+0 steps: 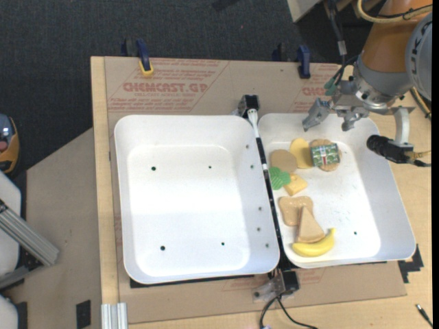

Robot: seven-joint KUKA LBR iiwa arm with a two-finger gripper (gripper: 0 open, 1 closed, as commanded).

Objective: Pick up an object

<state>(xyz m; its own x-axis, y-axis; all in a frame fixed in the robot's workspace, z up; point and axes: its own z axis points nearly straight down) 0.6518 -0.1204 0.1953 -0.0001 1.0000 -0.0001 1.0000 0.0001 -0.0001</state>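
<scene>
Over the far edge of the right bin (394, 204) my gripper (335, 116) hangs with its two fingers spread wide and nothing between them. All the candidates lie in that same bin, bunched along its left wall toward the divider. Closest to me is the round item with the green label (324, 154), sitting just nearward of my fingertips and barely left of them, touching a yellow piece (300, 147). I judge it the natural target: the move would be a short drop toward the near edge of the bench. Farther along, the tan slices (300, 214) and the banana (315, 245) lie near the bin's near edge, the banana's long axis running roughly across the bin. The left bin (185, 190) lies well apart.
</scene>
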